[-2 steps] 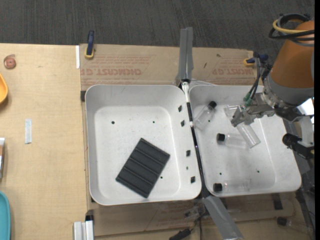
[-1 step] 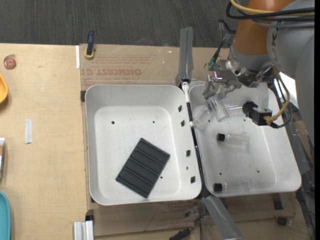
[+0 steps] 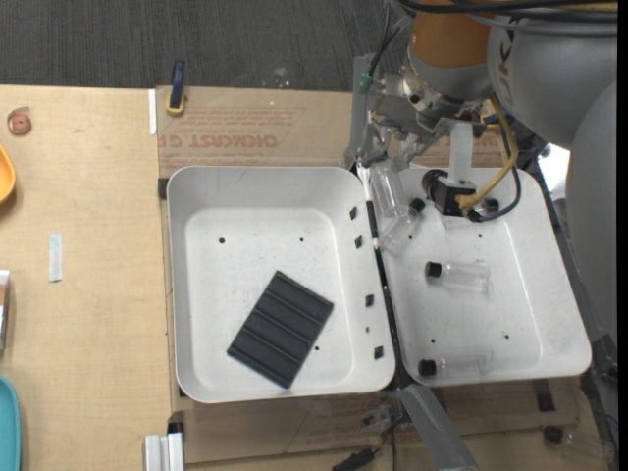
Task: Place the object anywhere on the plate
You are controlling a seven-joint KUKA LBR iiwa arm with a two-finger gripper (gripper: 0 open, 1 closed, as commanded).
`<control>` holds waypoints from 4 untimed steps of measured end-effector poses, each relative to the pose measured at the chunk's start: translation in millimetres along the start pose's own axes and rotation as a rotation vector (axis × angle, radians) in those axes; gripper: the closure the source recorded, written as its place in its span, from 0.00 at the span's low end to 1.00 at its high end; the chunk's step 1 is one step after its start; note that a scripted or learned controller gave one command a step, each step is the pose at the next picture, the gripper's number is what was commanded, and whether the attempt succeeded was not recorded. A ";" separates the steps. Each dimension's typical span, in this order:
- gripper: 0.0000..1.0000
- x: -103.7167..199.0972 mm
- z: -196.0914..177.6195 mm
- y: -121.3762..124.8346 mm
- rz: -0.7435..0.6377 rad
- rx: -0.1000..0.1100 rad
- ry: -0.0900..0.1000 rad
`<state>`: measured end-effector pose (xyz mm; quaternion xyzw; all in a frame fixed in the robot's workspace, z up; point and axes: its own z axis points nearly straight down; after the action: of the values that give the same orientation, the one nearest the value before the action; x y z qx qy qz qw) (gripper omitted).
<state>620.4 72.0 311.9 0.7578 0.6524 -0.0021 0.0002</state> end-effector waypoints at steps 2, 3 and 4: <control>1.00 86.7 -112.2 26.6 -0.926 -0.004 0.000; 1.00 128.3 -38.9 1.8 -1.322 -0.004 0.000; 1.00 151.0 -116.9 4.8 -1.481 -0.007 -0.001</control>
<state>647.9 221.0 428.3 0.1190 0.9929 0.0001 0.0015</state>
